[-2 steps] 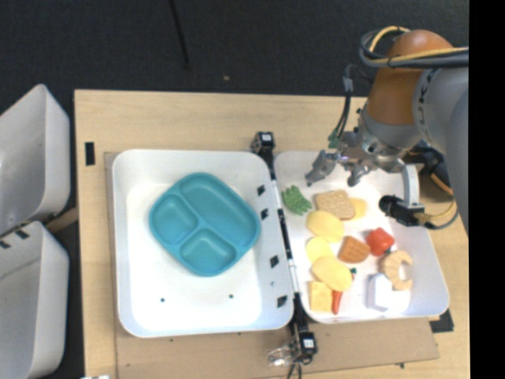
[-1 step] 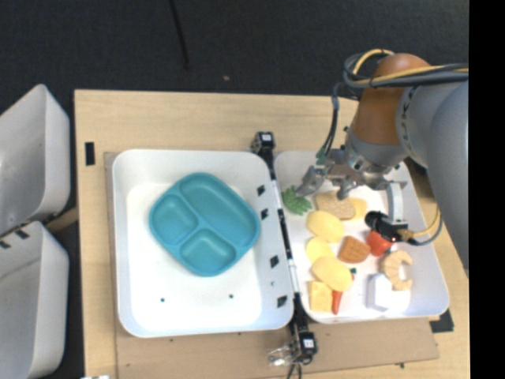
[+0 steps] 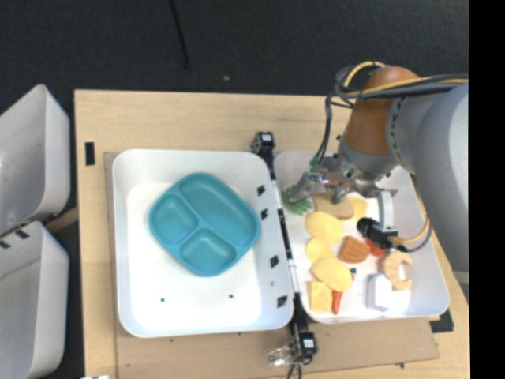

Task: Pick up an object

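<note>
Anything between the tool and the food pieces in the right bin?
Nothing visible. The tool is low over the right bin, beside the green piece, with the yellow pieces just below it in the camera view.

- Light is even and fairly bright over the desk (image 3: 189, 121); the floor beyond it stays very dark.
- The white bins (image 3: 130, 290) look near overexposed, with soft faint shadows along their inner walls.
- The orange band (image 3: 371, 129) on the arm carries a mild sheen.
- The whole picture is soft and grainy; small items in the right bin blur together.
</note>
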You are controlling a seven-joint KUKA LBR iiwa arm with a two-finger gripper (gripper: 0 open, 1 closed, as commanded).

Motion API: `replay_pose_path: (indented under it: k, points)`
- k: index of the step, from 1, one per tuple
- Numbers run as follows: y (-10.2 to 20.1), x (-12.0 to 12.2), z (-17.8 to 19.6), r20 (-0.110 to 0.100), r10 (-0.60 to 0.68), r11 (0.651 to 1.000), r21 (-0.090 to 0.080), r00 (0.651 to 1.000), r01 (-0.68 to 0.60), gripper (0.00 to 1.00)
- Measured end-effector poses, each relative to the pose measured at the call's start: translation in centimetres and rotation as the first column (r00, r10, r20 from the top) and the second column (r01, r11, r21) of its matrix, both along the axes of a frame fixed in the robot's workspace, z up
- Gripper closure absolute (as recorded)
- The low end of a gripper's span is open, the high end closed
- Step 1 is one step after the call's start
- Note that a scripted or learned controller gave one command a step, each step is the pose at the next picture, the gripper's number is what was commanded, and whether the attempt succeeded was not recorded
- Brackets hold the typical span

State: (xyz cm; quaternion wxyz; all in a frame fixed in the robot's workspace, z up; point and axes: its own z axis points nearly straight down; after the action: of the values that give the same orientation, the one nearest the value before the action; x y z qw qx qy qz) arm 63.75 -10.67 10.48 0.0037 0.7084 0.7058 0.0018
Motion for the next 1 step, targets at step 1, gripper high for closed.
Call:
replay_pose_path:
  k: [1]
  points:
    - [-0.06, 0.21, 1.33, 0.008, -0.004, 1.0, 0.0, 1.0, 0.004, 1.0]
